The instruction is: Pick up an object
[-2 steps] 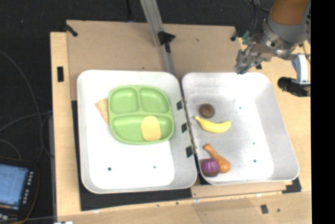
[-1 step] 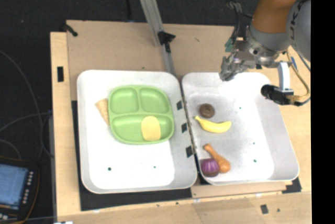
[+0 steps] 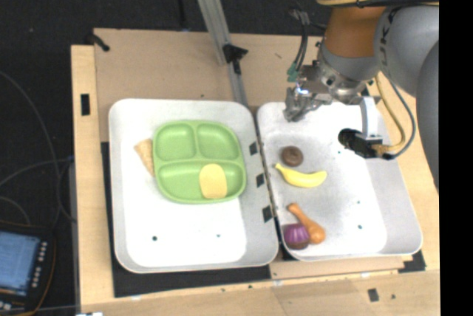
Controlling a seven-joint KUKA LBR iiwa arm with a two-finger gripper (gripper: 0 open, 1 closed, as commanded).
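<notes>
The right bin [image 3: 369, 211] holds a brown doughnut [image 3: 292, 156], a yellow banana [image 3: 301, 176], a purple onion-like piece [image 3: 296, 235] and an orange carrot [image 3: 306, 223]. My gripper [image 3: 295, 109] hangs over the far left corner of that bin, a little beyond the doughnut. I see nothing between its fingers. The left bin [image 3: 148, 233] holds a green divided plate [image 3: 198, 161] with a yellow slab [image 3: 213, 181] in its near compartment. A tan wedge [image 3: 143, 153] pokes out from under the plate's left side.
A slanted metal pole [image 3: 214, 19] stands behind the bins and ends at a clamp near the gap between them. A black fitting [image 3: 355, 141] with cables sits at the right bin's far right. A screen [image 3: 22, 263] lies off the bench at the lower left.
</notes>
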